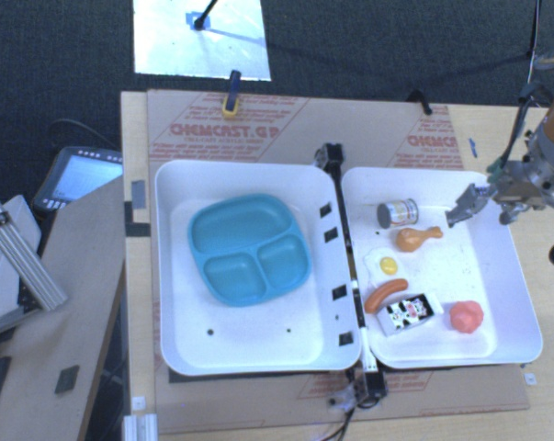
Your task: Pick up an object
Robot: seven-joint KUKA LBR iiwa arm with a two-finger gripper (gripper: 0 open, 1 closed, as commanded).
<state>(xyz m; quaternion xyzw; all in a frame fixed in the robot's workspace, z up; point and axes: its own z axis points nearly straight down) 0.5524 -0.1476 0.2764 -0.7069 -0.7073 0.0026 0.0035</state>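
Right bin (520,288), near edge: pink lump (467,316) toward the near right corner; black-and-white carton (409,312) beside it, lying flat; sausage (387,294) just behind the carton, long axis slanting up to the right.

Right bin, middle: fried egg toy (385,266) near the divider; drumstick (415,238) behind it, long axis roughly parallel to the far edge, thin end pointing toward the tool.

Right bin, far edge: tin can (398,213) on its side.

Left bin (171,274): blue divided tray (249,248), centred.

Tool (464,209): over the far right part of the right bin, holding nothing visible; whether it is open or closed cannot be told, the view being poor. The drumstick probably lies nearest, just left and slightly nearward of it.
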